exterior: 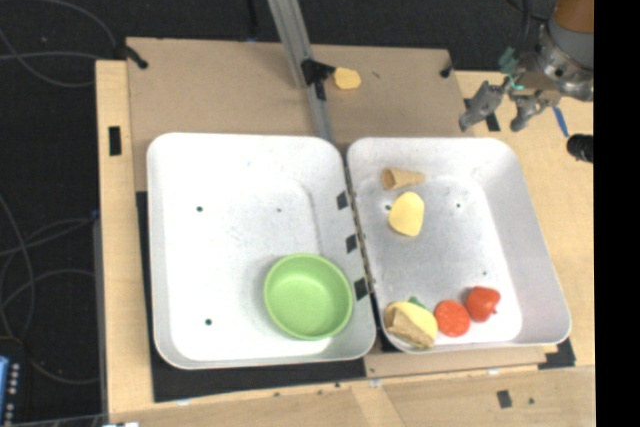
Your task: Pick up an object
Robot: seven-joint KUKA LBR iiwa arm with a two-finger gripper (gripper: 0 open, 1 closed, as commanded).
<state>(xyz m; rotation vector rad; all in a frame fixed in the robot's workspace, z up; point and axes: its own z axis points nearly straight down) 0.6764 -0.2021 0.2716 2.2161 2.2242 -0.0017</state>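
Note:
My gripper (503, 116) hangs above the bench just beyond the far right corner of the right bin (520, 245), its two fingers spread open with nothing between them. In the right bin lie a tan cone-shaped piece (401, 178), a pale yellow piece (406, 214), a yellow and tan piece (413, 323) at the near left corner, and two red pieces (452, 318) (483, 303) beside it. A green bowl (308, 296) sits in the left bin (215, 215) near its front right corner.
A grey metal pole (285, 15) slants up from the back of the bench between the bins. A small yellow object (347, 78) lies on the brown board behind the bins. Black clips (352, 240) line the seam between the bins.

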